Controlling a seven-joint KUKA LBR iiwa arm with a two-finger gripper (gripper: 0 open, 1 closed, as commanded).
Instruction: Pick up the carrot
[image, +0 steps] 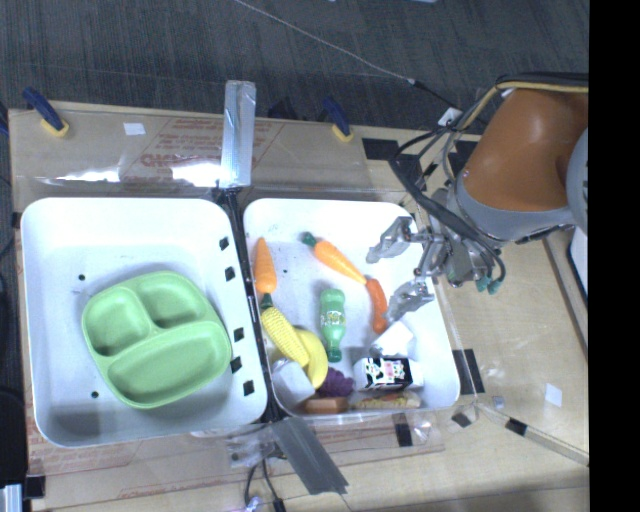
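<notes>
**Camera view: gripper spread over the right bin, carrots lying free below**

Camera view looks down on two white bins set side by side. The left bin (50, 300) carries a green divided plate (155, 337), lying flat toward its front half.

The right bin (300, 212) holds the clutter. Three orange carrot-like pieces show in it. One carrot (336, 258), with a green top, lies on a slant near the bin's middle, its leafy end pointing up-left. A second orange piece (264, 266) stands lengthwise against the bin's left wall. A third orange piece (376, 303) lies near the right side, just beside the lower finger of the gripper. Between them a small green bottle (332, 321) lies lengthwise. A corn cob (283, 335) and a banana (314, 356) rest together at the lower left, touching. Purple grapes (340, 381) sit just beneath the banana, and a black-and-white carton (386, 372) lies near the front right corner. A reddish item at the front wall is too hidden to name.

The arm reaches in from the right, its orange band (525, 140) above the wrist. The gripper (402, 265) hangs over the right edge of the right bin with its fingers (391, 240) spread apart, nothing between them. The green-topped carrot lies apart from the gripper, to its left; whether the lower finger touches the third orange piece cannot be told.
</notes>
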